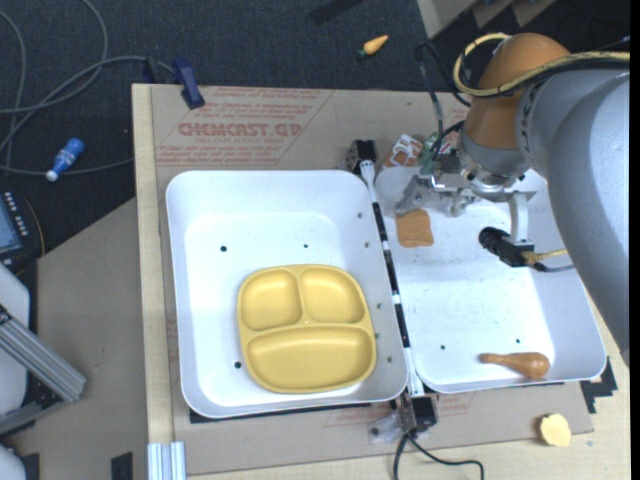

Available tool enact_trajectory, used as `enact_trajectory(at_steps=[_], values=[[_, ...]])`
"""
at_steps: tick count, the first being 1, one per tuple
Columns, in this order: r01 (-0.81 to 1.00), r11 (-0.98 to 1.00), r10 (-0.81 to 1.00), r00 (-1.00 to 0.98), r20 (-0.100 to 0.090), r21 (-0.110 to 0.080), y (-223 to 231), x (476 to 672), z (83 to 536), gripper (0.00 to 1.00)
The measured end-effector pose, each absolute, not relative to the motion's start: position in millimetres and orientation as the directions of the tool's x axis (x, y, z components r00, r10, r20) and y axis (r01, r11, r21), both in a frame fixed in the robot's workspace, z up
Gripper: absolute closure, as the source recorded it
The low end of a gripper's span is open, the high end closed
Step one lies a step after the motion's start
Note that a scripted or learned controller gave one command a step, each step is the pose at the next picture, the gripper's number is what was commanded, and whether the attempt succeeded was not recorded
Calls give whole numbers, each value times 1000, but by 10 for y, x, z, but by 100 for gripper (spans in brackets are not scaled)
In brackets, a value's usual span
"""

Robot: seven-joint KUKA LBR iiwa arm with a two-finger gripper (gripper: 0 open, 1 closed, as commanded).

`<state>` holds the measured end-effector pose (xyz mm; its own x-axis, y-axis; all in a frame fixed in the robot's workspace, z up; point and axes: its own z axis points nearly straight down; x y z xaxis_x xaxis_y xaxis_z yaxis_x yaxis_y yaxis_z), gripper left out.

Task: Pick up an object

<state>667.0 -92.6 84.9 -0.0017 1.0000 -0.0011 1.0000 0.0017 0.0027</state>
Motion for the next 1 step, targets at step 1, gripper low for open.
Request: enact_trajectory(at_steps=[1], values=[[1000, -1, 1000, 1, 0, -3, -922, 6425, 848, 0]])
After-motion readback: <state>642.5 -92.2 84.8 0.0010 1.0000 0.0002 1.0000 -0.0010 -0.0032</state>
